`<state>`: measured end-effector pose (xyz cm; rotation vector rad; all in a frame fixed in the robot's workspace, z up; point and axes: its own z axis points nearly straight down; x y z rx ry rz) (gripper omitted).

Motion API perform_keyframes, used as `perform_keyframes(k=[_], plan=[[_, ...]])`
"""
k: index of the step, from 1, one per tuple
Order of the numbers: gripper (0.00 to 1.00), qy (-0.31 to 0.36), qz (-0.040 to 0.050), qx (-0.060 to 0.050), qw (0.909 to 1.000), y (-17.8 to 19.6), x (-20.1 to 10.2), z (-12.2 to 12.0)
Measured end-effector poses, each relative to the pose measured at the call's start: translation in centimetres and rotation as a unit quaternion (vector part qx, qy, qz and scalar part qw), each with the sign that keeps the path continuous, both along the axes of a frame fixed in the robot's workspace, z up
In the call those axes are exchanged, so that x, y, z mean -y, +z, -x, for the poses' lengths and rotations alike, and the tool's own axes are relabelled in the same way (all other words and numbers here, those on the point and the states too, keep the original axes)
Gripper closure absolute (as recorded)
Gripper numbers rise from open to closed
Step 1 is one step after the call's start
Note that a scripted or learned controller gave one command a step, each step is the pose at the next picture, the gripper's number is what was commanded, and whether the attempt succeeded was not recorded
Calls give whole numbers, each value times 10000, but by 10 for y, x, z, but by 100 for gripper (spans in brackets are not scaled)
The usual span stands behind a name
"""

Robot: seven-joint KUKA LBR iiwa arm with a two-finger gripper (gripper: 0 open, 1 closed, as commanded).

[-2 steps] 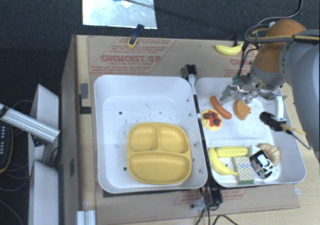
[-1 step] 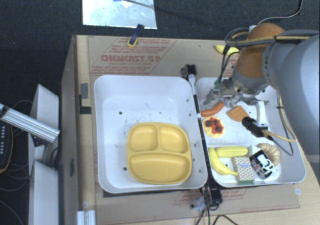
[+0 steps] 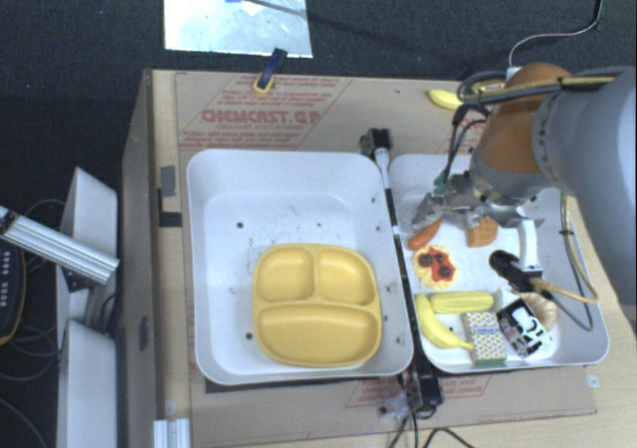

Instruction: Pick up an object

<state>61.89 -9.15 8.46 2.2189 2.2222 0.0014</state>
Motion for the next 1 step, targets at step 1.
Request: perform_keyframes(k=[1], plan=[[0,14,3,9,10000,1,15,-50]])
